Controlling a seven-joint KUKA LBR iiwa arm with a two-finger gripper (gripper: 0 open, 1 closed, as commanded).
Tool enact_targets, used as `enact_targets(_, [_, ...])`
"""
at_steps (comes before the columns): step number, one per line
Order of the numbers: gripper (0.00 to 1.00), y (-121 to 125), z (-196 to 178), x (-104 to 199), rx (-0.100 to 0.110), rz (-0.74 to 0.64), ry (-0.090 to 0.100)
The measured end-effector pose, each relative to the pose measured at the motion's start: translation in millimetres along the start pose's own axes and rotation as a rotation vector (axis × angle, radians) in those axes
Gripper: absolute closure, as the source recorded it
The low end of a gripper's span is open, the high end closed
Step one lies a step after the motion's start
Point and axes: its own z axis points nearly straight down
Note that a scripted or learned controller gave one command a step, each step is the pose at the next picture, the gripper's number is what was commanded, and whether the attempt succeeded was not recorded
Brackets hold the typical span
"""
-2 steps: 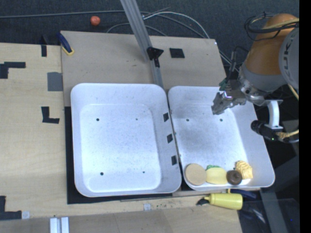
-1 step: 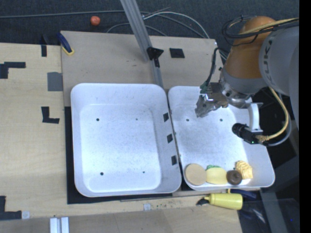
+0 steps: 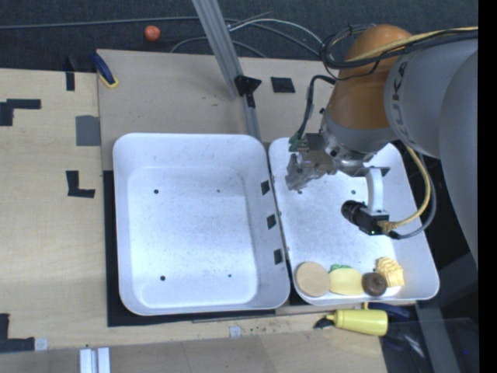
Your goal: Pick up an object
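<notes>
- Currently, no object is lifted; the pick appears not yet done.
- Arm [image 3: 419,92]: reaches over the right bin [image 3: 411,286] from the counter's right edge.
- Left bin [image 3: 124,231]: bare white floor.
- Tool [image 3: 299,173]: low at the right bin's rear left corner; whether it is apart or together cannot be told, and nothing is seen in it.
- Candidate objects lie along the right bin's front edge, well apart from the tool: tan disc [image 3: 313,279], yellow piece [image 3: 345,281], brown piece [image 3: 375,284], small green item [image 3: 338,268].
- Remaining, by judgement: travel to the front edge, grasp, lift.
</notes>
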Motion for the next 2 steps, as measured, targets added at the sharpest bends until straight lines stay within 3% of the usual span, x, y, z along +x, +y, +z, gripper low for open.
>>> enact_targets(2, [1.0, 2.6, -8.9, 93.5, 0.0, 0.0, 0.0])
